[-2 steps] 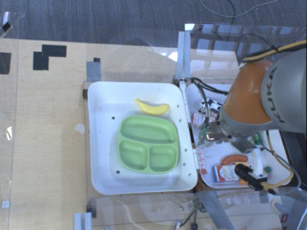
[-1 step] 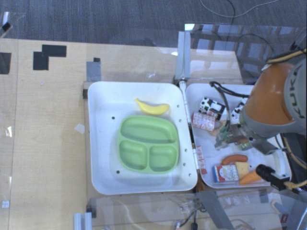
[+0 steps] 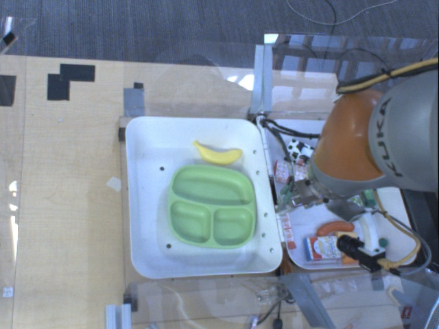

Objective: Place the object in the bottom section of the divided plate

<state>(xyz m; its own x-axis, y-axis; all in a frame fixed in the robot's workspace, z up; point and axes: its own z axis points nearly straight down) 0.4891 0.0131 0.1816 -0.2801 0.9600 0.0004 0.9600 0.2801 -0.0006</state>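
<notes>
We see black tape patches [image 3: 68,79] on the wooden counter [image 3: 62,204] at ten o'clock, and grey carpet [image 3: 137,12] at twelve.

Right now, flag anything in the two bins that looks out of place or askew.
Nothing spilled or damaged. The banana lies on the left bin's floor, just above the green divided plate, outside every section. The plate sits flat. The right bin holds jumbled items beneath the arm.

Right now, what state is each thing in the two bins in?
Banana: lying in the left bin, just above the plate, untouched.
Green divided plate: flat in the left bin, nothing in its sections.
Arm: over the right bin.
Red and white carton: lying in the right bin.
</notes>
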